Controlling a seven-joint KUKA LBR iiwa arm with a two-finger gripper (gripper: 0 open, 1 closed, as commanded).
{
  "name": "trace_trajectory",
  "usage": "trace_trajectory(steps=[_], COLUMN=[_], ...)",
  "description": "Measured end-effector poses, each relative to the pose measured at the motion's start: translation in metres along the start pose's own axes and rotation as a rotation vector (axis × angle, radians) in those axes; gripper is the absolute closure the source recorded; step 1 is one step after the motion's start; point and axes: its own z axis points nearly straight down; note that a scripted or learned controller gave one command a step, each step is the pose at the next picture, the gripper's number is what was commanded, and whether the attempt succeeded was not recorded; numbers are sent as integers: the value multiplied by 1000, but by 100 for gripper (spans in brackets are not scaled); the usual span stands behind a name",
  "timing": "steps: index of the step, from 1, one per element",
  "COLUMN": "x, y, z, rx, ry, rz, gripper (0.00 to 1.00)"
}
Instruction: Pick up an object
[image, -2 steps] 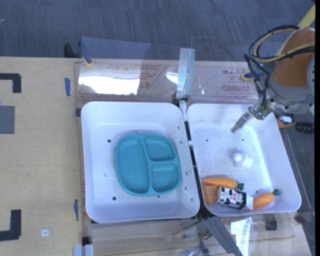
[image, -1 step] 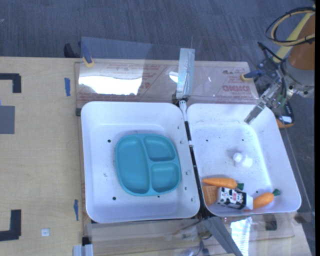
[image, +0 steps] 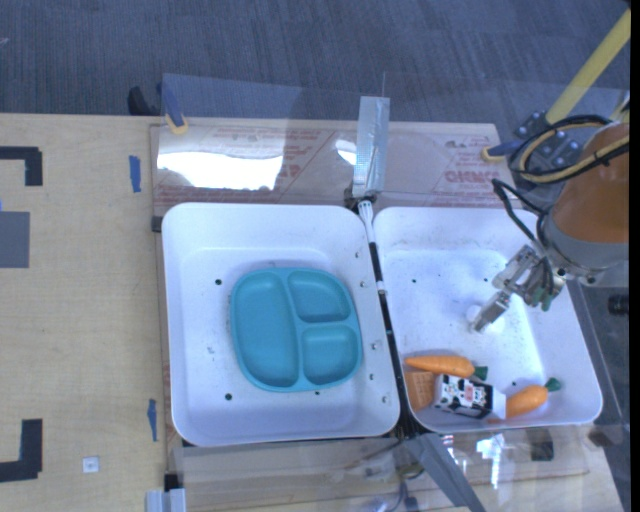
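Pale wooden worktop (image: 80, 300) carries two shallow white bins side by side, seen from above at a slant. Left bin (image: 190, 300) holds a teal divided plate (image: 296, 327) lying flat near its middle. Right bin (image: 560, 350) has its objects gathered along the near edge: an orange carrot (image: 438, 364) lying crosswise, a small black-and-white carton (image: 466, 398) just below it, and a second carrot (image: 528, 399) with a green top toward the near right corner. Grey arm with an orange band (image: 590, 200) reaches in from the right, its hand (image: 490, 313) low over bare bin floor, apart from the objects; whether the fingers are spread or closed cannot be told, and nothing is seen between them.
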Motion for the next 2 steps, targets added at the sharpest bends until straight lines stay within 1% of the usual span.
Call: trace_trajectory(steps=[1, 2], x=[-61, -1], y=[-18, -6], z=[-11, 10], rx=[-4, -2], ry=[-9, -2], rz=[284, 180], gripper=[0, 0])
